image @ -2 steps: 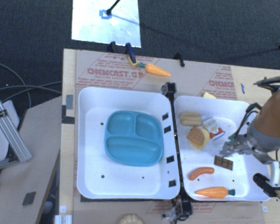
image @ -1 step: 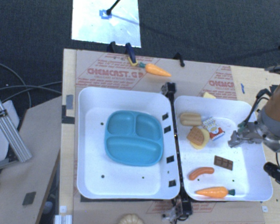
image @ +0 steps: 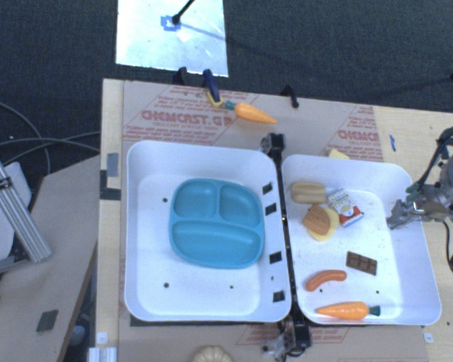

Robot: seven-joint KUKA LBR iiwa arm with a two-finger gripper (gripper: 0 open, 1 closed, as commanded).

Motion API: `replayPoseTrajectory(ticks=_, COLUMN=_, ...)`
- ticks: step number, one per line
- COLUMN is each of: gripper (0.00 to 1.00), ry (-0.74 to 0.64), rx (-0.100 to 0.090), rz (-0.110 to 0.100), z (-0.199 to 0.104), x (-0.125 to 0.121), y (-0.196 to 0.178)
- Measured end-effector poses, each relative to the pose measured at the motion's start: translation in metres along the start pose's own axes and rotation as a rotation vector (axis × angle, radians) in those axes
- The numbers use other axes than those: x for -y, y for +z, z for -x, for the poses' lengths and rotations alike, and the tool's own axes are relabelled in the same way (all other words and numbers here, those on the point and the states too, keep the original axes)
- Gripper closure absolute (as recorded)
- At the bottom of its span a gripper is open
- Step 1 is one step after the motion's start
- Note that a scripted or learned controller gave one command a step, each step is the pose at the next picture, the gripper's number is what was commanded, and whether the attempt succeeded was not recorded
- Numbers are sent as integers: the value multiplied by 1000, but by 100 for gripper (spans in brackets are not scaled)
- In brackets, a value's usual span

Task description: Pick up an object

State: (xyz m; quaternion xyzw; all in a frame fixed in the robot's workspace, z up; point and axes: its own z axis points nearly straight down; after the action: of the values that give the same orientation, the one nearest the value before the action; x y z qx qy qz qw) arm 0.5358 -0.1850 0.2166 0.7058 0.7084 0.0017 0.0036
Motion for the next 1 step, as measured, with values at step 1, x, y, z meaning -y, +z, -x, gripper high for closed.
replayPoseTrajectory(ticks=1, gripper=100, ry=0, rx=-2, rz=-4, z=0, x=-1, y=-8)
